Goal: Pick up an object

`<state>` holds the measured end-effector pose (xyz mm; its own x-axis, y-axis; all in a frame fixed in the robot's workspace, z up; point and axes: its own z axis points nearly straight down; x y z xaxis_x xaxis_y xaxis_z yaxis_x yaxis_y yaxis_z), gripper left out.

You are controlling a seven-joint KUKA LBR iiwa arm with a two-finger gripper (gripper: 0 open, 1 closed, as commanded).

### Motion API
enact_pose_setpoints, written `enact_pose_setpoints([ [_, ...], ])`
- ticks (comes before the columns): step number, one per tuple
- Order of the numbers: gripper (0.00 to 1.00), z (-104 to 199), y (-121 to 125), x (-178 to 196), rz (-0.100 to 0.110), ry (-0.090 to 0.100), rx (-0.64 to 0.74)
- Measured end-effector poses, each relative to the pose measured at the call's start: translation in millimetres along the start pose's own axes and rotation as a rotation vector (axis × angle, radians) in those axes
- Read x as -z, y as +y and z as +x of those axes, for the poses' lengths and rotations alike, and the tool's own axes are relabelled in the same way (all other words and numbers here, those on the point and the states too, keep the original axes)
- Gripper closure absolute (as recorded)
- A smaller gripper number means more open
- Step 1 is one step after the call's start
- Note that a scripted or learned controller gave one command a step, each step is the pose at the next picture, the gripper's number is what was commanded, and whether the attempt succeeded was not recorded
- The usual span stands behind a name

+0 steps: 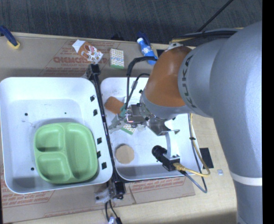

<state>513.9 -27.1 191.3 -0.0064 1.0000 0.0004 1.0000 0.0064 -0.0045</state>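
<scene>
Left bin point(16, 97): holds a green divided tray point(65, 152) with three compartments, lying flat near the front.
Bench top point(58, 59): brown cardboard with red printing, too faint to read.
Packets: a crumpled wrapper point(87, 52) and a small printed box point(117, 58) lie behind the bins; their labels are illegible.
Right bin point(141, 171): an orange-brown block point(113, 104) lies near the divider, partly covered by the arm; a round tan disc point(124, 154) lies flat toward the front.
Gripper point(120, 124): low in the right bin, between block and disc; cannot tell whether it is spread or pinching anything.
Under the gripper: a pale green-speckled scrap point(128, 129), mostly hidden.
Arm point(211, 78): letters "KU" are readable on the grey casing; the rest is cut off.
</scene>
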Motion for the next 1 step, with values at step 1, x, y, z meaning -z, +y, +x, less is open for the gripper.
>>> enact_pose_setpoints([
  [1, 0.00, 0.0, 0.0, 0.0, 0.000, 0.000, 0.000],
])
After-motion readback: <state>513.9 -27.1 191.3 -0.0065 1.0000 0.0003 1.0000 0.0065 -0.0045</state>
